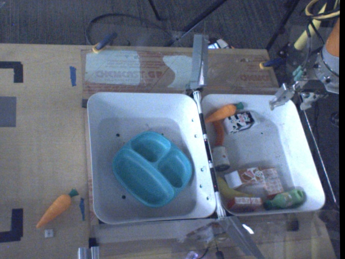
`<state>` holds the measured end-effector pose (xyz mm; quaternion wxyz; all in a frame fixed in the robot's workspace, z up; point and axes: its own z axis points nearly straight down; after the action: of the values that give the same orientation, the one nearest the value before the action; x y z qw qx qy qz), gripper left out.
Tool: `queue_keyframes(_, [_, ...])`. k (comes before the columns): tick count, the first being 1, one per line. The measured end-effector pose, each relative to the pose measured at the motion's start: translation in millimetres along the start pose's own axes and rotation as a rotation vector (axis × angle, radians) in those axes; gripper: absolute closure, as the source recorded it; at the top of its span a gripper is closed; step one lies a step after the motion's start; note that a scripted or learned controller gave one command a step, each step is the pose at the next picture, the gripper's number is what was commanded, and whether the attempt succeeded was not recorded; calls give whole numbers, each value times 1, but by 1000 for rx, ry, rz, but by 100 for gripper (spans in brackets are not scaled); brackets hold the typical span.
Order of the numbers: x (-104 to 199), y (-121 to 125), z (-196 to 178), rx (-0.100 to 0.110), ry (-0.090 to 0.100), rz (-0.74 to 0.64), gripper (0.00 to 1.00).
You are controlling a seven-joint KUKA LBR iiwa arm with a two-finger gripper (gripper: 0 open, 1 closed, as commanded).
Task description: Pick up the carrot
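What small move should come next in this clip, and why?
Probably swing the end effector leftward and down toward the carrot at the far-left corner of the right bin. The end effector sits at that bin's far-right rim, well apart from the carrot, which lies beside a small black-and-white carton.

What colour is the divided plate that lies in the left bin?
The divided plastic plate is turquoise blue, plain with no pattern; the camera view from above shows it well.
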<state>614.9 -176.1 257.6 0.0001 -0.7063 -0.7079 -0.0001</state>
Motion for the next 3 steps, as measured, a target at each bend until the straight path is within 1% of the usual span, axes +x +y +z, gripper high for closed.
queue_keyframes(1, [-21,49,125,0,-1,126,0])
queue_keyframes(2, [20,58,145,-26,-7,-47,0])
queue_keyframes(3, [77,55,155,-9,-4,-71,0])
